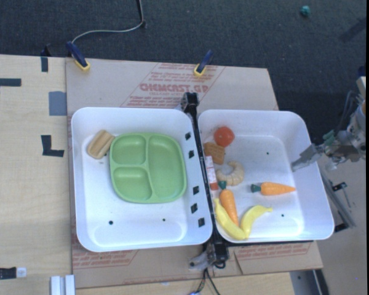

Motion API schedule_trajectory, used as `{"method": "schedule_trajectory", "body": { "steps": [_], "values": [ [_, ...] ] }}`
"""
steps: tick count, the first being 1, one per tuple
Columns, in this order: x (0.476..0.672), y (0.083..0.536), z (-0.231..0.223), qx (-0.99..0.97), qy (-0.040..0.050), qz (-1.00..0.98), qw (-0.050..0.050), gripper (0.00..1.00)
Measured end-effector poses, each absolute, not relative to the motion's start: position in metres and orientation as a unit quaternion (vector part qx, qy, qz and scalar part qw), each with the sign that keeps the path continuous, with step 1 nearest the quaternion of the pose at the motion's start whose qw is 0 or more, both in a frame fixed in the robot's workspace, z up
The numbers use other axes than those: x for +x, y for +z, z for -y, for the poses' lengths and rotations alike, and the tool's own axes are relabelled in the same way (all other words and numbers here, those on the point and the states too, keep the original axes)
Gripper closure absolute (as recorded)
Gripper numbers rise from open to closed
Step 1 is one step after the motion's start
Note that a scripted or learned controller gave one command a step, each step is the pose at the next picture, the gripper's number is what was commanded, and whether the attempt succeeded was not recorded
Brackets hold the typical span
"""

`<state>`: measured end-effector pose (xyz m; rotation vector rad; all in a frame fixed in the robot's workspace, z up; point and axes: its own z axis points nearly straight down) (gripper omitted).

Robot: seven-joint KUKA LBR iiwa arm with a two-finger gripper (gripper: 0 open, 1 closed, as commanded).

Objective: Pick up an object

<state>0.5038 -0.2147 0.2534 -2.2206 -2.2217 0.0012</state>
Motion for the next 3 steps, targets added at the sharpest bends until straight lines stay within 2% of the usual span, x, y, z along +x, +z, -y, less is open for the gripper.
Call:
{"method": "schedule_trajectory", "body": {
  "steps": [1, 2, 3],
  "values": [
    [0.483, 0.094, 0.169, -0.707, 0.0003, 0.707, 0.002, 0.00],
    [0.556, 0.087, 0.148, -0.706, -0.0013, 0.708, -0.003, 0.00],
    [0.556, 0.097, 0.149, -0.707, -0.0006, 0.708, -0.004, 1.00]
  ]
}}
